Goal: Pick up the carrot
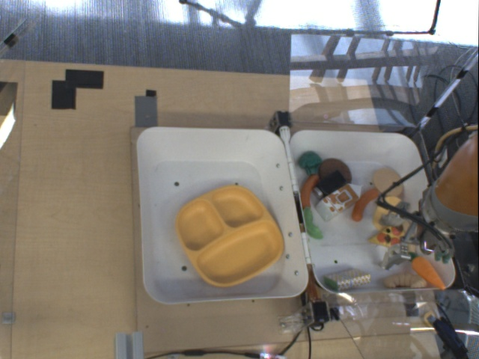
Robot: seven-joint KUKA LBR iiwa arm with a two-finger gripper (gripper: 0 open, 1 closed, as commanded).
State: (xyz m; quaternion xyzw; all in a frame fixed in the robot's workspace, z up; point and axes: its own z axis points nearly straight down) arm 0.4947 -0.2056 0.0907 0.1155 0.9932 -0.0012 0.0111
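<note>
The carrot (429, 272) is an orange cone lying near the front right corner of the right bin (352, 142), with its tip pointing to the lower right. My gripper (408, 251) hangs low over the bin, right at the carrot's thick end and just up and left of it. Cables and the wrist hide the place where they meet. The arm's orange band (458, 179) sits above it at the right edge.
Beside the gripper lie a yellow toy (387, 235), a tan lump (400, 280) and a silver grater (348, 279). Farther left are a sausage (365, 203), a small white box (338, 199), a brown disc (333, 169) and an orange-and-green vegetable (309, 200). The left bin (161, 200) holds a yellow divided plate (228, 234).
</note>
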